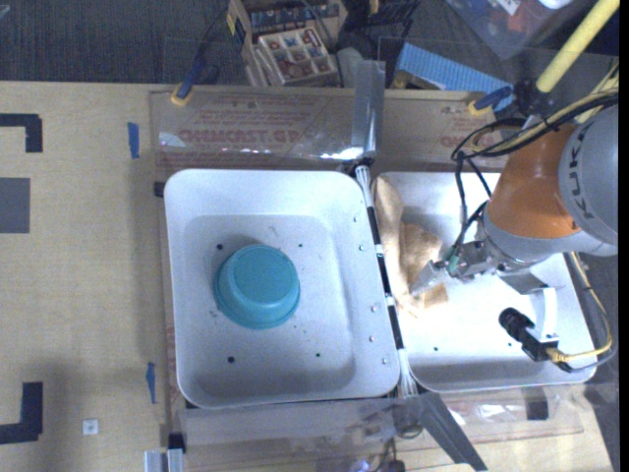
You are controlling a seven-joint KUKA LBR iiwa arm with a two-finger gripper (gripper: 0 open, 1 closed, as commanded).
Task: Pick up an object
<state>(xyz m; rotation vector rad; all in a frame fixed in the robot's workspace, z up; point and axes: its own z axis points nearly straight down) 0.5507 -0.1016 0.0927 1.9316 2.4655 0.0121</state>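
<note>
Arm [550,234]: grey, comes in from view's right, over the right bin [472,357].
Orange band [531,195]: sits above the far-right part of that bin, w/ grey wrist below it.
Wrist tilt: angled down & toward view-left, pointing at the bin's left half.
Pincer [439,275]: low in the right bin, tip at the near-right edge of the tan lump [413,249]; looks to touch it, but contact not certain.
Pincer state: cannot tell, tip too small & blurred; no grasp visible.
Tan lump, place: right bin, against its left wall, running from the far-left corner to about mid-wall.
Tan lump, look: crumpled, pale brown, cloth- or paper-like; exact kind unclear.
Tan lump, count: 1 as far as seen; could be 2 pcs lying together, cannot tell.
Teal bowl [257,284]: 1, upside down, in the left bin [197,205], left of centre, apart from all walls.
Specks: a few small dark ones on the left bin's floor around the bowl.
Bins, count: 2, white, shallow, side by side, inner walls touching.
Counter [79,293]: pale wood, carries both bins.
Blue tape strips [133,139]: 2 on the counter, both left of the left bin, 1 by its far corner & 1 by its near corner.
Black marks [25,131]: 3 on the counter's left edge.
Beyond the counter: box of printed items, blue block, yellow rod at top right; 1 each.
</note>
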